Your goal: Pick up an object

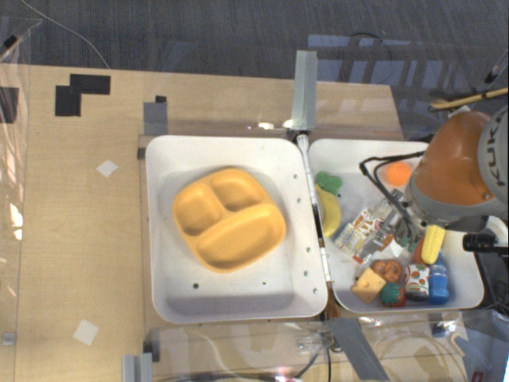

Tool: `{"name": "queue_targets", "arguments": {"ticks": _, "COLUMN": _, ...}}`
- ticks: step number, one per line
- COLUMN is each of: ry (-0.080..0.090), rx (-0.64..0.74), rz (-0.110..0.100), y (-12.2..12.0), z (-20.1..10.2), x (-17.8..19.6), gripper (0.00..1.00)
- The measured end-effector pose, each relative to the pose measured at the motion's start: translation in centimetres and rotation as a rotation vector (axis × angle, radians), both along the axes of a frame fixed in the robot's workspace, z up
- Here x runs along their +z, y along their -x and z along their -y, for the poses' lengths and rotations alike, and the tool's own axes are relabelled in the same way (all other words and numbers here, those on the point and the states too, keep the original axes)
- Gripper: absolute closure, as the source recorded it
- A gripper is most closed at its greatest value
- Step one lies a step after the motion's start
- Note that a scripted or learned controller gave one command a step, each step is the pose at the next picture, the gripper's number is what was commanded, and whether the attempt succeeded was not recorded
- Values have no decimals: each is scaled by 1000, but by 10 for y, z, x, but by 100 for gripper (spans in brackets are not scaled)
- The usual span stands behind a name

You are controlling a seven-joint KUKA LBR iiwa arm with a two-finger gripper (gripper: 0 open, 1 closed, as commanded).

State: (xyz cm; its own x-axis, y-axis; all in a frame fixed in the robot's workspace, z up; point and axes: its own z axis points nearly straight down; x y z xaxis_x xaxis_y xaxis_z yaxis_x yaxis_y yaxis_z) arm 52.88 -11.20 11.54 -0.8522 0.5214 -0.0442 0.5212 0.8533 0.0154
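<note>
Two bins: white and shallow, side by side on the wooden bench (71, 237); left bin (171, 293), right bin (469, 293).
Left bin contents: a yellow divided plate (229, 219) with three compartments, lying near the middle.
Arm: grey, with an orange band (453, 161), over the right bin's far right part.
Gripper (395, 231): low among the clutter in the right bin; how far the jaws stand apart I cannot tell, nor whether anything is between them.
Snack packet (362, 233): printed and crumpled, just left of the gripper.
Banana (329, 213): by the right bin's left wall, with a green toy (328, 183) above it.
Orange ball (398, 173): near the far wall, partly behind the arm.
Near edge of right bin: a cheese wedge (368, 285), a brown toy (390, 270), a blue can (437, 283) and a corn cob (431, 245), close together.
</note>
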Motion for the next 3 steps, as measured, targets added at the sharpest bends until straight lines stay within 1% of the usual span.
{"name": "queue_targets", "arguments": {"ticks": 1, "ry": -12, "rx": -46, "rz": -31, "y": 13, "z": -63, "x": 74, "gripper": 0}}
{"name": "queue_targets", "arguments": {"ticks": 2, "ry": -4, "rx": 132, "rz": -35, "y": -6, "z": -22, "x": 129, "gripper": 0}}
{"name": "queue_targets", "arguments": {"ticks": 3, "ry": -13, "rx": -95, "rz": -41, "y": 33, "z": -63, "x": 76, "gripper": 0}}
